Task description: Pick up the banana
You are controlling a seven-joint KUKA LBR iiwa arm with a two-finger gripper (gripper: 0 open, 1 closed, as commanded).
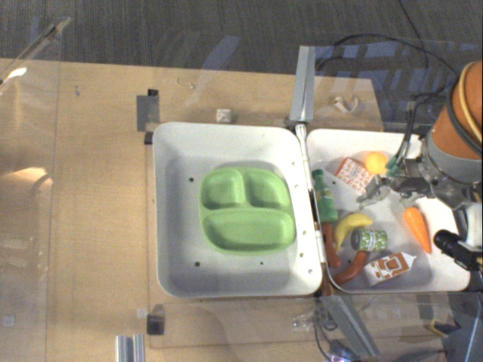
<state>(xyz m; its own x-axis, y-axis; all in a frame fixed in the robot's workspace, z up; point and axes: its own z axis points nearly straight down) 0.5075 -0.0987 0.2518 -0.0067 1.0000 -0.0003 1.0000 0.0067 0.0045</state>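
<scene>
With the gripper, whose state cannot be told, hung above the right bin, the banana lying just beside the green can and bottle could be missed or a neighbour seized instead.

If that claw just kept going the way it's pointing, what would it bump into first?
The gripper points left and down into the right bin. Going straight on, it would likely reach the bin floor just above the banana, perhaps brushing the red-and-white box; depth is hard to judge.
</scene>
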